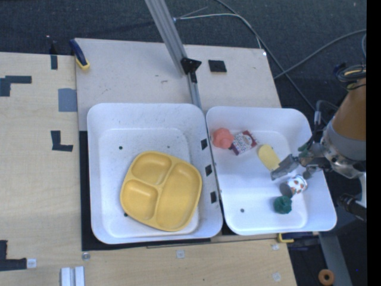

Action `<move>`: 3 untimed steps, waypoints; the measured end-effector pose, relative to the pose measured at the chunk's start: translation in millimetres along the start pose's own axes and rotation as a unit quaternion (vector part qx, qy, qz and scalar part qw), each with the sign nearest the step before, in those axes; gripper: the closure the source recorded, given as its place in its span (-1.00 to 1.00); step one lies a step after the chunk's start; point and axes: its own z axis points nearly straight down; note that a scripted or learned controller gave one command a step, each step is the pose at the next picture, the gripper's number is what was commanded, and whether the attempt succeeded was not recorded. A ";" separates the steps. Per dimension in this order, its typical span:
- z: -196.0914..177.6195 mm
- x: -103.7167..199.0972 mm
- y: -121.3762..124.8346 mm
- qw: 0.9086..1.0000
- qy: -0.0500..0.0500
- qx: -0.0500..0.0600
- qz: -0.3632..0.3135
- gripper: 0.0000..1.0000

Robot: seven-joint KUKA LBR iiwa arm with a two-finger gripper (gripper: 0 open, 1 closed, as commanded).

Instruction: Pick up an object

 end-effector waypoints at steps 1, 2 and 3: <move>59.8 -6.2 0.7 1.000 -0.001 -0.003 0.000 -1.00; 73.1 -7.4 7.4 1.000 -0.005 -0.014 -0.002 -1.00; 64.2 -9.3 7.1 1.000 -0.007 -0.015 0.000 1.00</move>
